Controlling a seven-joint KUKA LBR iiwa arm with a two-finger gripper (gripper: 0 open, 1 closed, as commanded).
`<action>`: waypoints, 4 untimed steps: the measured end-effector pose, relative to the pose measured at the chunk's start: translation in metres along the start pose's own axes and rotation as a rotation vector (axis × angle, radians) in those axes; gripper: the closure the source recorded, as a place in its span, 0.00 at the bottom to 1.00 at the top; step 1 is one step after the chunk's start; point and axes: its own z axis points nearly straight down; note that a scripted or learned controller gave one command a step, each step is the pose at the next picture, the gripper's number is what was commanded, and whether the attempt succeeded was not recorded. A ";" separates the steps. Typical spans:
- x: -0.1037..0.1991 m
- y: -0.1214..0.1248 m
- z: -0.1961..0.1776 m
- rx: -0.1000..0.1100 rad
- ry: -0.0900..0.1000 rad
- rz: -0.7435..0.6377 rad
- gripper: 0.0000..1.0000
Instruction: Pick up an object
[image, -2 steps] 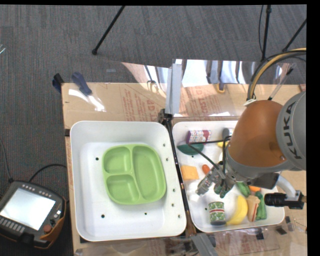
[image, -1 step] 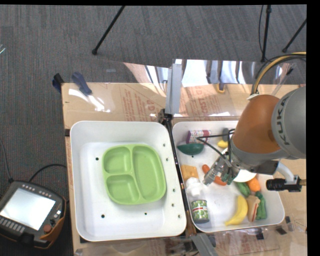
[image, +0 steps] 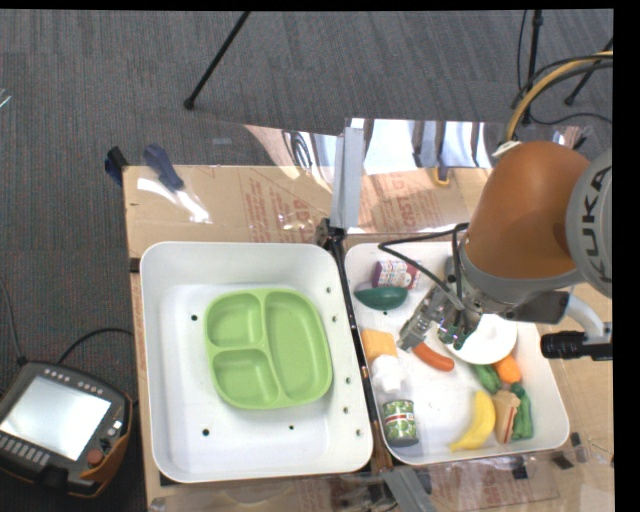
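We saw the gripper (image: 428, 325) mid-bin over a red sausage (image: 434, 356); its grip was unclear. Descending squarely seemed wisest.

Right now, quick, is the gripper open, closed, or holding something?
Gripper: cannot be told; it sits low in the right bin, just above the orange sausage.

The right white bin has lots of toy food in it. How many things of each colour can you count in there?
Green: 4, dark green oval, green-labelled jar, two small green pieces
Orange: 3, orange block, orange-red carrot, small orange ball
Yellow: 1, plastic banana
White: 2, small white bottle, round white plate
Purple: 1, purple-labelled can
Brown: 1, sandwich
Total: 12 that I can see; some may be hidden under the arm.
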 end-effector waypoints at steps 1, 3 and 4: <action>0.001 -0.001 -0.005 0.007 0.007 -0.002 1.00; 0.076 0.030 0.051 0.011 0.011 0.110 1.00; -0.003 0.034 -0.029 0.003 0.002 -0.059 1.00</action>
